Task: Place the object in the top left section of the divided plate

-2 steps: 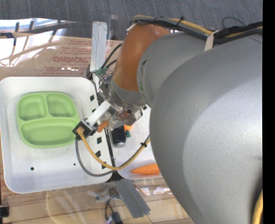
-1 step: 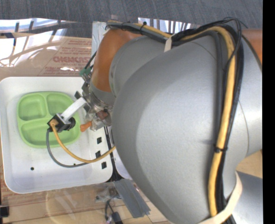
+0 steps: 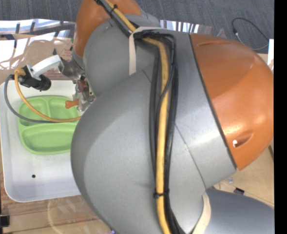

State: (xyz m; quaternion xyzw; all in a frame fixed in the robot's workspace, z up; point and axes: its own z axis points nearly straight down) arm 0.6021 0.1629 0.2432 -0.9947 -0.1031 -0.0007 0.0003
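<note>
Here, the grey arm (image 3: 148, 130) with its orange band (image 3: 231, 96) took up most of the view, reaching in from the right and covering the right part of the scene. A bundle of black and yellow cables (image 3: 162, 111) ran along its body. To the left, a shallow white bin (image 3: 21, 179) sat on the desk (image 3: 41, 213), and inside it lay a green divided plate (image 3: 46, 135) with raised ridges between its sections; the plate's right side was hidden behind the arm. The jaws (image 3: 82, 94) hung at the arm's left end, over the plate's upper right part as seen, and it could not be told whether they were spread or pressed together. A small orange object (image 3: 72, 103) showed just beside the jaws, above or in an upper section of the plate; whether it was pinched, touching the plate or held clear of it could not be told. A yellow hose (image 3: 31, 106) looped from a black fitting (image 3: 36, 83) near the wrist down across the plate's upper sections. A small dark speck (image 3: 33, 176) lay on the bin floor below the plate.
</note>
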